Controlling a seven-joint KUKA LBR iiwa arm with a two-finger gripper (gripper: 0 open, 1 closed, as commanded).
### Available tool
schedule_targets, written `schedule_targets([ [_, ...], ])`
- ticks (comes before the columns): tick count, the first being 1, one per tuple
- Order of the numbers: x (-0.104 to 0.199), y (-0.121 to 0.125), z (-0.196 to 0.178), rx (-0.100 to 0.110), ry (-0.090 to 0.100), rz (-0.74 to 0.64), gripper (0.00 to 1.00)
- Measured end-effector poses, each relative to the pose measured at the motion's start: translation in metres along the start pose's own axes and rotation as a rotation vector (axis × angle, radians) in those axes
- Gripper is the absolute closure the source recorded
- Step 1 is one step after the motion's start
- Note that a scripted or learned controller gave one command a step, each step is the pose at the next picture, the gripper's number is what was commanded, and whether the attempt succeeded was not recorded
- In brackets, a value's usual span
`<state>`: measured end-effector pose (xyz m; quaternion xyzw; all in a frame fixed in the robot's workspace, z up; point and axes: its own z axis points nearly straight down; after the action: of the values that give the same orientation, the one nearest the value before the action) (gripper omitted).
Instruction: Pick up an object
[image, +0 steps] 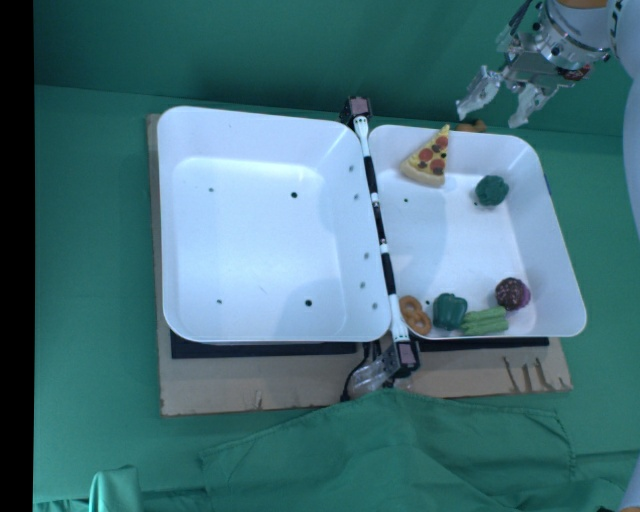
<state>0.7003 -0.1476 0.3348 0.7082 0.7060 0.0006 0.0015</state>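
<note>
Green worktop (90, 250) carries two white bins. Left bin (260, 220) bare. Right bin (560, 300) holds pizza slice (428, 157), green pepper (449, 310), pretzel (415, 314). End effector (500, 102) above far rim, fingers spread, grasping nothing.

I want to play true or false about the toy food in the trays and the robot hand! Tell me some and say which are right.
1. The pizza slice lies in the right bin. True.
2. The hand is holding the pizza slice. False: the hand is open, up above the bin's far edge, with nothing between its fingers.
3. The pretzel lies in the left bin. False: it lies in the right bin, near the divider.
4. The green pepper sits between the pretzel and the green bundle. True.
5. The dark red berry is next to the pizza slice. False: it is at the near end, by the green bundle.
</note>
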Motion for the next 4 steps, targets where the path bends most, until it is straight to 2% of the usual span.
schedule_targets([
  [1, 0.009, -0.001, 0.102, 0.009, 0.001, 0.0, 0.0],
  [2, 0.008, -0.013, 0.141, -0.007, -0.002, -0.001, 0.0],
  [3, 0.033, -0.056, 0.148, -0.013, -0.005, 0.0, 0.0],
  [4, 0.031, -0.053, 0.134, -0.023, -0.007, 0.002, 1.0],
])
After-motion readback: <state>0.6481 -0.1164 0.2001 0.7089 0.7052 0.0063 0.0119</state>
